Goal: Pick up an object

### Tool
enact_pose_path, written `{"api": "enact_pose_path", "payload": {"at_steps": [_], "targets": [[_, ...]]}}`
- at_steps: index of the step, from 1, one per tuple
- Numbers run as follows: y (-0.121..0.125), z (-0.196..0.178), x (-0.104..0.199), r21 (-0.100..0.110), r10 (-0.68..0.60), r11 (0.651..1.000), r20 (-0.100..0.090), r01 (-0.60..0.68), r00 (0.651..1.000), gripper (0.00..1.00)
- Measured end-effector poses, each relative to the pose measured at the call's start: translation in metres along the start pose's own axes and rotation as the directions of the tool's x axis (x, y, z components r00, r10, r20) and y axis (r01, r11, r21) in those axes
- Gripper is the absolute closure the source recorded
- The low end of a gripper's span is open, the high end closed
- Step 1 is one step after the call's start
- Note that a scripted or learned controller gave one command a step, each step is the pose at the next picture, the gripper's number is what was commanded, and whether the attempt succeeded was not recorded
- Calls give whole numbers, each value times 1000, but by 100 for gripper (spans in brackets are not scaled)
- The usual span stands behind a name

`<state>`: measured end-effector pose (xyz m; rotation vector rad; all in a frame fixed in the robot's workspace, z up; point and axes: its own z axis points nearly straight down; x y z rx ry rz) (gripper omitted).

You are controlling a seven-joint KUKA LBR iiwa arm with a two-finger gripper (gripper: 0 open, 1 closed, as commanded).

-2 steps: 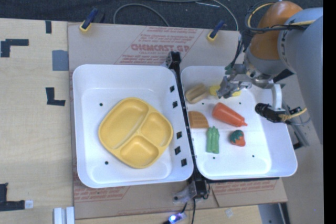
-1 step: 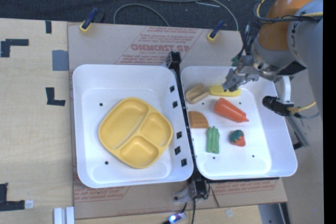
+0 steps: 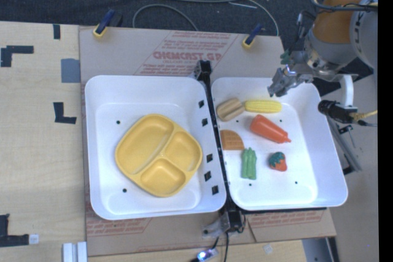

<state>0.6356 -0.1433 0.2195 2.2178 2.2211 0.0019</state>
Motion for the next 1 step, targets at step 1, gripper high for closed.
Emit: {"api": "enact_pose_path", "payload": {"at_steps": [1], "targets": [[3,-2,64,5,-6,1000,-3,6,1000,100]]}}
